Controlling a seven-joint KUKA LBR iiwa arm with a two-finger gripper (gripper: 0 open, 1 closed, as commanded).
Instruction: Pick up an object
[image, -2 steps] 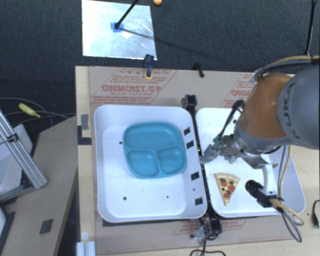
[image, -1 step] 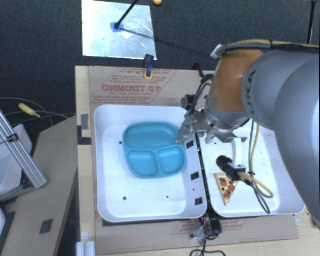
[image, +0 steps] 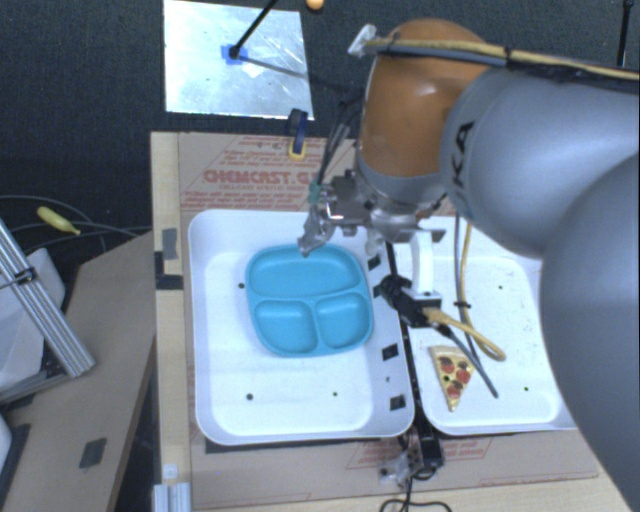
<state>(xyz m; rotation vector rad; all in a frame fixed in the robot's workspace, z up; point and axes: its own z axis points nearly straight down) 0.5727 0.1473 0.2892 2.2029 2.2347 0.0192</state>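
At frame centre, your end effector (image: 316, 236) hangs at the upper rim of the blue divided plate (image: 308, 300) in the left bin (image: 230, 400); the plate spreads down and left from it. Whether it grips that rim you cannot tell. A pizza slice toy (image: 452, 376) lies in the right bin (image: 530, 400).

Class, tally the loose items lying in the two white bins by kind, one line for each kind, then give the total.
Blue divided plate: 1
Toy pizza slice: 1
Tongs: 1
Total: 3
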